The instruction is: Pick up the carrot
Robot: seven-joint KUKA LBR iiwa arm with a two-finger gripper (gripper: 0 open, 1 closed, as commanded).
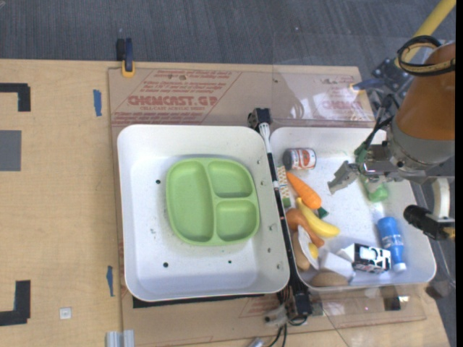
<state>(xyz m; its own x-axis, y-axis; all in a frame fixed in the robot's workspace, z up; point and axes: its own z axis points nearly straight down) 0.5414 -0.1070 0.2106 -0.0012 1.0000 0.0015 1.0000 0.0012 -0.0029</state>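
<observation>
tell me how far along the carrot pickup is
Nothing looks done yet: the carrot lies in the right bin, beside the banana and below the small can. In hand: the arm has reached over that bin, its pincer to the right of the carrot and apart from it. Left: move onto the carrot, grip it and lift it.

I see the carrot (pixel 304 189) right of the frame's centre, in the right-hand bin close to its left wall. It's a toy-like orange carrot with a green leafy end, lying flat on a diagonal: blunt tip toward the upper left, green end toward the lower right. Nothing grips it; it rests among the other items there.
</observation>
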